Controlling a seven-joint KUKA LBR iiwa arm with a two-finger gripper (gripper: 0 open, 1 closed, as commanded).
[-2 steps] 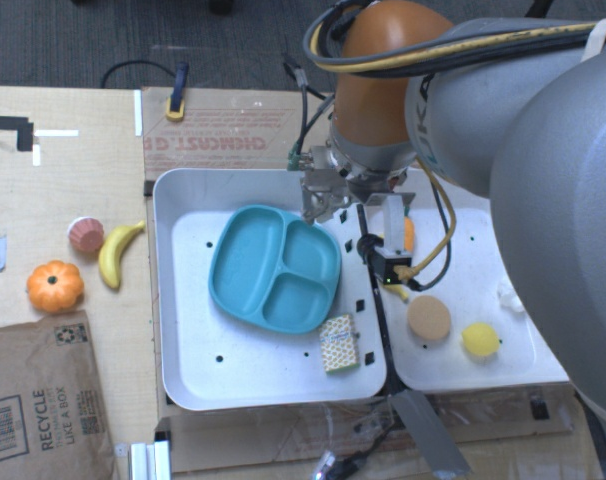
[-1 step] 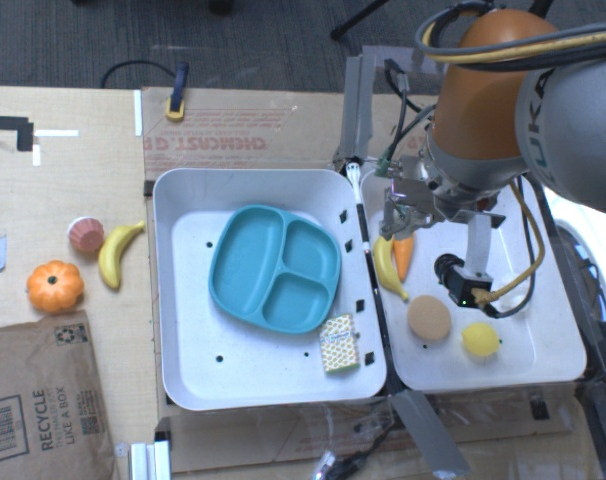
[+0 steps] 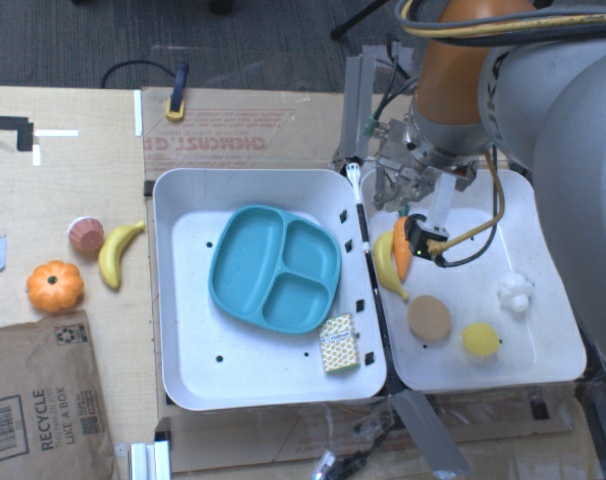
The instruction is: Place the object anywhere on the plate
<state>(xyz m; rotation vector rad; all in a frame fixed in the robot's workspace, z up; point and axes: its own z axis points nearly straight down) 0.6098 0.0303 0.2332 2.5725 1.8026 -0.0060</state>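
Tool [image 3: 405, 192], opening impossible to tell, poised low over the right bin [image 3: 548, 353], just above a banana [image 3: 385, 268] and an orange carrot-like piece [image 3: 401, 246], presumably for pickup. The blue divided plate [image 3: 275, 268] waits in the left bin [image 3: 193, 358].
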